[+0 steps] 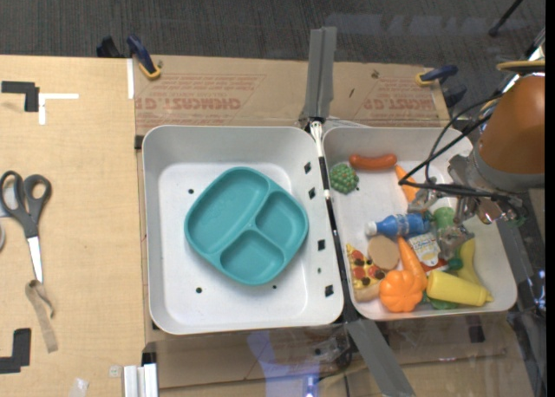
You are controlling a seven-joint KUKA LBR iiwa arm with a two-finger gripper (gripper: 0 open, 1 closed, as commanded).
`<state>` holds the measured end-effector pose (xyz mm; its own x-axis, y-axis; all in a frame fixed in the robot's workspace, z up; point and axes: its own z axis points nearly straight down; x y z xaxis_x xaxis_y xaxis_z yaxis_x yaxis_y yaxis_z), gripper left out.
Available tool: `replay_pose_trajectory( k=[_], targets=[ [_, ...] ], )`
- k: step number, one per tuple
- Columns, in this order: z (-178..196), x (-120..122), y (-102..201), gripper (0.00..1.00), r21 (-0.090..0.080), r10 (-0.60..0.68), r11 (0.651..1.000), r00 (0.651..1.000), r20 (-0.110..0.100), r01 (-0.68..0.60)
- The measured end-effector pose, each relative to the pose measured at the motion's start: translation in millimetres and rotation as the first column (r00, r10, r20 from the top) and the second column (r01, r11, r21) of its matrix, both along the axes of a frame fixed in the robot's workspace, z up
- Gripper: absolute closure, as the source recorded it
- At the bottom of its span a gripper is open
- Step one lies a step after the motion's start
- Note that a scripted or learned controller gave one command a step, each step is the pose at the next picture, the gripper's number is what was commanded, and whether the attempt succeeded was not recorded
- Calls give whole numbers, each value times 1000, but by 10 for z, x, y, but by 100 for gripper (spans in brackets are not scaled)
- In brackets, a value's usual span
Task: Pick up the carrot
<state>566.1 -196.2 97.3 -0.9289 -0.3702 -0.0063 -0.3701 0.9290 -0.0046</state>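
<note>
Whether the gripper [451, 213] is released or clenched, I cannot tell; it hangs over the right bin [503, 252]. One carrot [411, 257] lies there among toys. The left bin [160, 239] holds one teal plate [247, 224].

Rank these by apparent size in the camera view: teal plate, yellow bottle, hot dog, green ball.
1. Teal plate
2. Yellow bottle
3. Hot dog
4. Green ball
The last two look close; the hot dog is longer but thinner.
</note>
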Motion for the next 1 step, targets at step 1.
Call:
replay_pose_trajectory(
  k=[1],
  targets=[
    [10,385,393,0,1,-51,999,999,7,51]
  ],
)
